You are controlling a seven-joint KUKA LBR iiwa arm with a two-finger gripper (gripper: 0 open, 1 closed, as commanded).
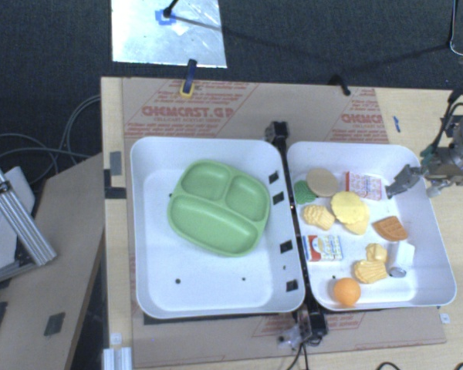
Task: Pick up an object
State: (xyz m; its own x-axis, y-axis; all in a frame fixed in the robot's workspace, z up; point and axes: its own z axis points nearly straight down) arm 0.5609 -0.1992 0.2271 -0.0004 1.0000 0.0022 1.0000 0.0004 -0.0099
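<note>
Target cluster: the toy foods are lying in the right bin [440, 280], well apart from the green divided plate [219, 206] sitting in the left bin [150, 287].
Nearest items: the red-and-white packet [363, 184] and the yellow lemon-shaped piece [350, 210] are lying just left and slightly below the gripper [407, 179]; the brown bread-like wedge [390, 227] is sitting below it.
Farther items: the orange [346, 291] is resting at the near edge, far down from the tool; the tan round disc [322, 182] is lying further left.
Long axis: the packet is running roughly left to right, so it is pointing toward the incoming tool.
Arm pose: the arm is reaching in from the right over the bin's upper right rim, slanting down and leftward.
Fingers: I cannot tell whether they are spread or closed; nothing is visibly sitting between them.
Judgement: the coming move is likely calling for a short leftward, downward travel.
</note>
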